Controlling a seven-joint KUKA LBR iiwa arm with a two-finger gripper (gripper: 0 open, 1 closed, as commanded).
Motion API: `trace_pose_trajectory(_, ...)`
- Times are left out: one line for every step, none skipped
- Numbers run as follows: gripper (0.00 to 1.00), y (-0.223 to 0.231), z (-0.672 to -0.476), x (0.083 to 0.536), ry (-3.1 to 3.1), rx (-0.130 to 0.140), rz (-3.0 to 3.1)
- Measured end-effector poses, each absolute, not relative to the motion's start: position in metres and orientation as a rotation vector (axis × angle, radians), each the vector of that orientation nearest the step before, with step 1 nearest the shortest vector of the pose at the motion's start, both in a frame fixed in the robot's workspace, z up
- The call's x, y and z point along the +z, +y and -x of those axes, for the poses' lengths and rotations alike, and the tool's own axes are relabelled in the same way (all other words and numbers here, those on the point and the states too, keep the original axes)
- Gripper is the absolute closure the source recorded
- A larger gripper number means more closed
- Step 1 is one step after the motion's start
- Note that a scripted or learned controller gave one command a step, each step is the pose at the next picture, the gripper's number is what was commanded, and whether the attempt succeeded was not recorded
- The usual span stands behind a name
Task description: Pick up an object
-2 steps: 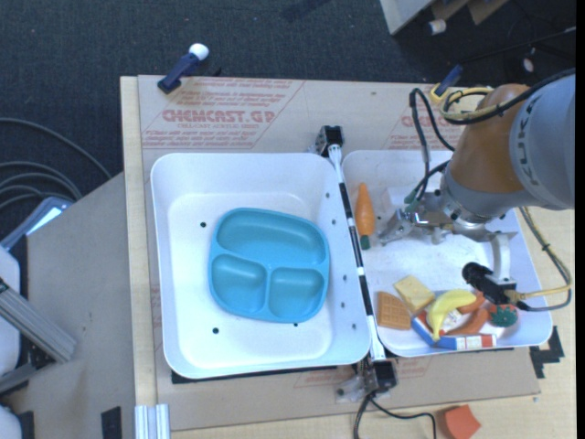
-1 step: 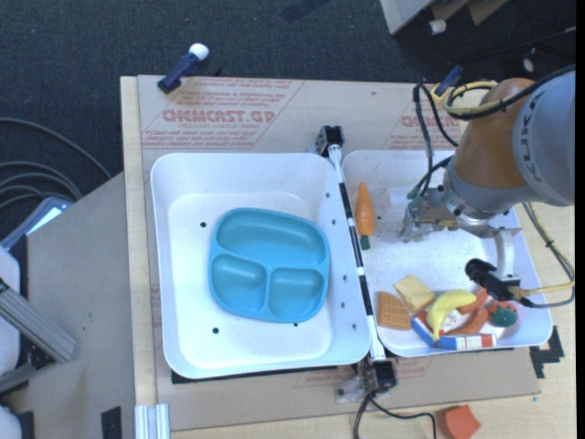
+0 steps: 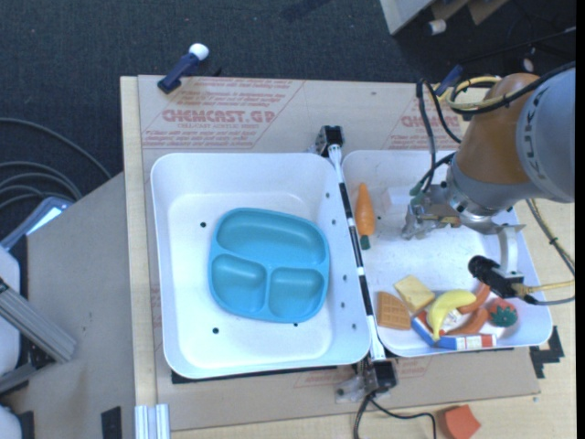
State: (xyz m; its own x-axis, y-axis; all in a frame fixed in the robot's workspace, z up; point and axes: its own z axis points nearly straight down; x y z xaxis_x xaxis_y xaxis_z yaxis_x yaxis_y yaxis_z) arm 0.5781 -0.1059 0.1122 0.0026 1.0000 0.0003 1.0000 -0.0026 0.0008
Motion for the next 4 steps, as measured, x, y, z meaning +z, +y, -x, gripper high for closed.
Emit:
trace_pose_trajectory(1.0, -0.106, -0.578, 0.122, 2.217, 0.002, -2.224)
trace_pose_trajectory(1.0, -0.112, -0.55, 0.216, 2.22, 0.0, -2.222)
trace_pose_trajectory(0.0, -0.112, -0.55, 0.216, 2.221, 0.0, -2.222)
trace_pose_trajectory(0.0, -0.115, -0.51, 0.084, 2.222, -0.001, -2.223)
